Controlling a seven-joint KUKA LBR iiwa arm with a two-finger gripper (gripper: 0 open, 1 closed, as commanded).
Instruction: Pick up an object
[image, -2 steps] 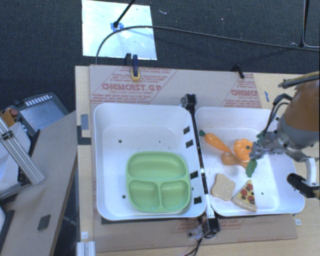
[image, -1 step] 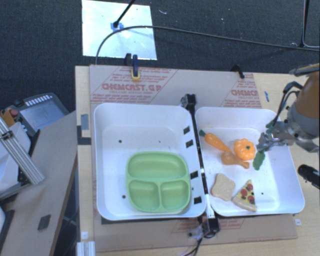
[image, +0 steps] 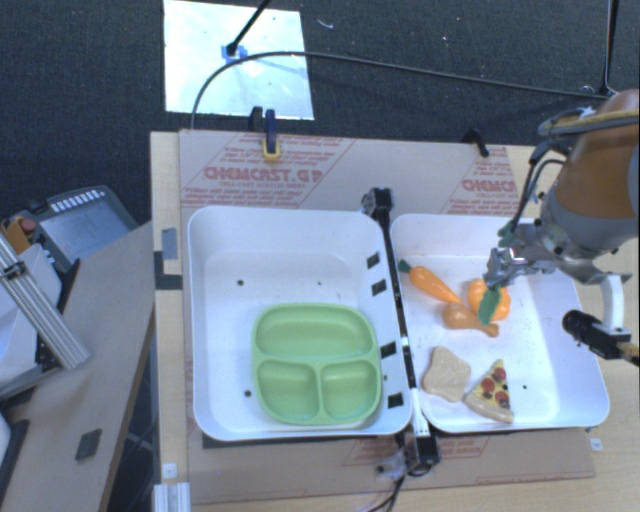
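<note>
The right bin holds several toy foods. An orange carrot with a green tip lies near its left wall. A round orange fruit sits in the middle, and a tan pear-like piece touches it on the left. A bread slice and a pizza slice lie near the front edge. My gripper reaches in from the right and hangs directly over the orange fruit, covering part of it. A green strip crosses the fruit right under the gripper.
The left bin holds a green divided plate in its front half. A black divider runs between the two bins. The arm's grey and orange body stands over the right bin's far right corner.
</note>
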